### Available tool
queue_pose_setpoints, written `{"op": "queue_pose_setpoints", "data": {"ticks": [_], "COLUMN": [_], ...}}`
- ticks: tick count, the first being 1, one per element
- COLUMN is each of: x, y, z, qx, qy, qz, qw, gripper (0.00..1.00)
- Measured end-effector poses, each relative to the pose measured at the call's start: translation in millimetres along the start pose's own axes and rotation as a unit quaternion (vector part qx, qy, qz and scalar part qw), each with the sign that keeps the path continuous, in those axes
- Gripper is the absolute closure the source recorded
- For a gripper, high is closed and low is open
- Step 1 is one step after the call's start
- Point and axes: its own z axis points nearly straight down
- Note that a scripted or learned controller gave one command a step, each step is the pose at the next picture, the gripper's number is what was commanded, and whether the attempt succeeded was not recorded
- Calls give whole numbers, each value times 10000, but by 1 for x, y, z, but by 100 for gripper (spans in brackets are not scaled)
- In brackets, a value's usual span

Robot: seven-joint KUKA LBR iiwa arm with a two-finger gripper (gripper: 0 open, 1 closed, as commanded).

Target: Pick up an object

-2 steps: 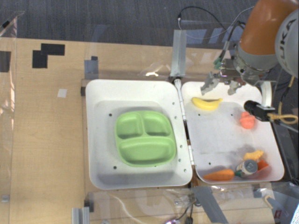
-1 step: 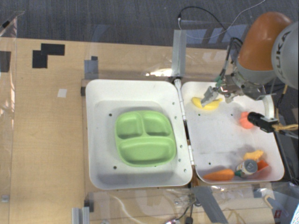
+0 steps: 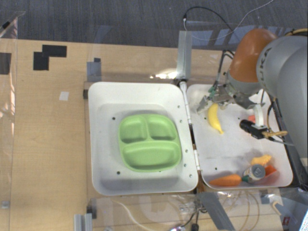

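A yellow banana (image 3: 215,120) lies in the upper left part of the right bin (image 3: 240,146), pointing toward the bin's far wall. My gripper (image 3: 214,101) hangs just over the banana's far end, near the bin's back left corner. Its fingers look spread, with nothing held between them. An orange carrot (image 3: 225,180) lies along the near wall of the same bin. In the near right corner sits a cluster: a yellow-orange piece (image 3: 262,160), a small grey round-topped thing (image 3: 255,172) and an orange-red piece (image 3: 272,169).
The left bin (image 3: 103,109) holds a green divided plate (image 3: 149,142) in its middle. A raised rim (image 3: 188,129) separates the two bins. A small red bit (image 3: 251,118) shows near the right bin's right side. The arm covers the right bin's far right corner.
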Motion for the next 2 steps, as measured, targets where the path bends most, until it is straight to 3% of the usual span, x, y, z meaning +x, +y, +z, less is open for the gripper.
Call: {"op": "queue_pose_setpoints", "data": {"ticks": [1, 2], "x": [1, 86], "y": [2, 36], "z": [-12, -113], "qx": [-21, 4], "qy": [2, 11], "qz": [-4, -180], "qw": [10000, 9998], "gripper": [100, 100]}}
